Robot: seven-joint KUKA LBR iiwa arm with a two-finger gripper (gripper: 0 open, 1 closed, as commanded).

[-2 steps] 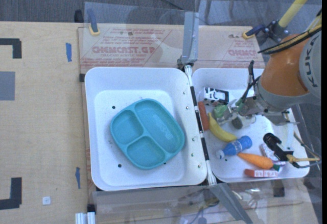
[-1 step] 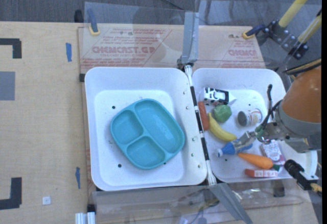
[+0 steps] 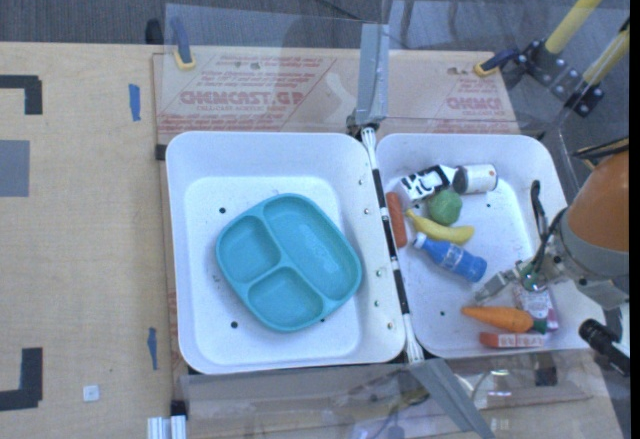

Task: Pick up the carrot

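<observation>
Camera view | small orange tapered carrot (image 3: 499, 318) lies flat near front edge of right shallow white plastic bin (image 3: 553, 163) | metal two-finger hand (image 3: 533, 279) sits just above and right of carrot, apart from it | hand grip state: cannot tell | teal three-compartment plastic tray (image 3: 288, 261) in left white bin (image 3: 190, 159)

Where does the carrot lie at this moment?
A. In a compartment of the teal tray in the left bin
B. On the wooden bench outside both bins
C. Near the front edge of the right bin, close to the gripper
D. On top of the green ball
C: the carrot lies on the floor of the right bin near its front edge, just below the gripper, apart from the teal tray.
</observation>
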